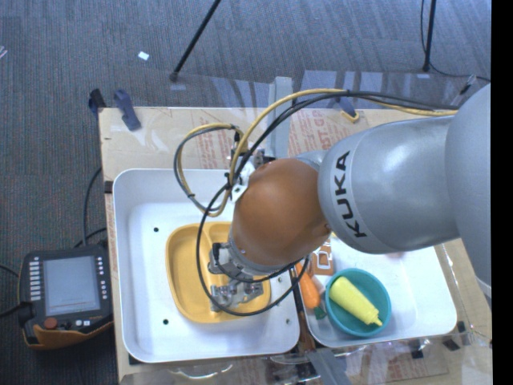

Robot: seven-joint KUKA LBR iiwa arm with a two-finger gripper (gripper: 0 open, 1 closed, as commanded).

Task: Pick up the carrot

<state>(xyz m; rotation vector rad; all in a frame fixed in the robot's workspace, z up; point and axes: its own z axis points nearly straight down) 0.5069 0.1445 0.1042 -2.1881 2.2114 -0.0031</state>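
Glossy white plastic bins (136,215), smooth yellow plastic plate (183,271), satin grey metal arm (401,183), matt carpet (80,46)

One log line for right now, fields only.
pincer over yellow plate, left bin | carrot at right bin's left edge, beside blue bowl | not grasped

I see the carrot (309,290) wedged at the right bin's (437,307) left wall, just beside the blue bowl (358,315) holding corn (353,299); little room either side. My arm's orange band (276,215) overhangs it from above. The left bin's (140,255) floor around the yellow plate (183,267) lies open.
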